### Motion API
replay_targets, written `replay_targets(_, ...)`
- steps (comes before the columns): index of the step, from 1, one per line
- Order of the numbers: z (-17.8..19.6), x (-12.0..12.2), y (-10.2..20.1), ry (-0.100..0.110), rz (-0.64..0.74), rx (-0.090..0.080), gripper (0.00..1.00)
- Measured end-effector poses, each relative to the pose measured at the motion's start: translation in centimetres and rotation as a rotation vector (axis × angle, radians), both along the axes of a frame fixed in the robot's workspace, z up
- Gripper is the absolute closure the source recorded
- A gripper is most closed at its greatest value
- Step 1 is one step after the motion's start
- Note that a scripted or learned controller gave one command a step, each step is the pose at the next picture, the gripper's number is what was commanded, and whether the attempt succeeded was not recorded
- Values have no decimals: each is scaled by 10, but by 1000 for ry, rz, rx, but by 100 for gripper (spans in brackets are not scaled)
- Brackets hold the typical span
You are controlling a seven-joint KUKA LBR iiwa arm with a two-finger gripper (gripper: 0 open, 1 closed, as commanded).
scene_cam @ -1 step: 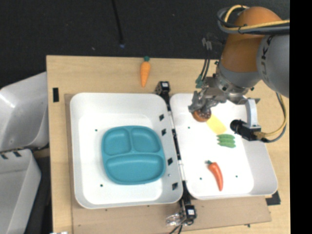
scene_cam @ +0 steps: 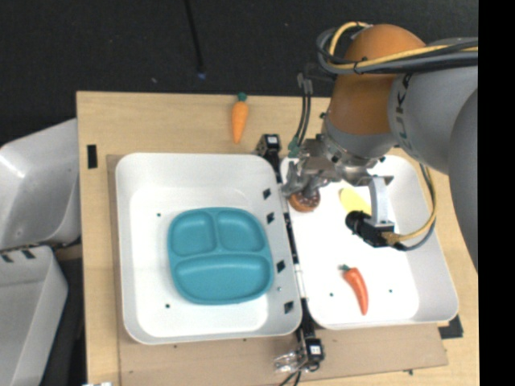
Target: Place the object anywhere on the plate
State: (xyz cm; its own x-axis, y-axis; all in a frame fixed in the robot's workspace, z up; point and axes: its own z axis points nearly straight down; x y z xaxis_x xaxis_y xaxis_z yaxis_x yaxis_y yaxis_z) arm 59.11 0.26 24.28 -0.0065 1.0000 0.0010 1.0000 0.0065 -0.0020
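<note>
A teal plate [scene_cam: 218,255] with three compartments lies in the left bin [scene_cam: 137,183]. In the right bin [scene_cam: 418,296] my gripper [scene_cam: 302,190] reaches down at the upper left corner, right over a small brown round object [scene_cam: 305,203] that sits on the bin floor. A yellow object [scene_cam: 352,199] lies just to its right, partly hidden by the arm. A red chili pepper [scene_cam: 357,288] with a green stem rests lower in the right bin.
An orange toy carrot [scene_cam: 239,117] lies on the wooden bench behind the left bin. The arm's black cable and connector [scene_cam: 372,230] hang over the middle of the right bin. The divider between the bins carries black clips [scene_cam: 283,244].
</note>
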Motion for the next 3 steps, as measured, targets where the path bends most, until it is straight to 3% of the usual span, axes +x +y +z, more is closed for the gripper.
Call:
replay_targets(2,-5,-33,105,0,0,0,100)
replay_targets(3,-5,-32,103,-1,-4,-1,0)
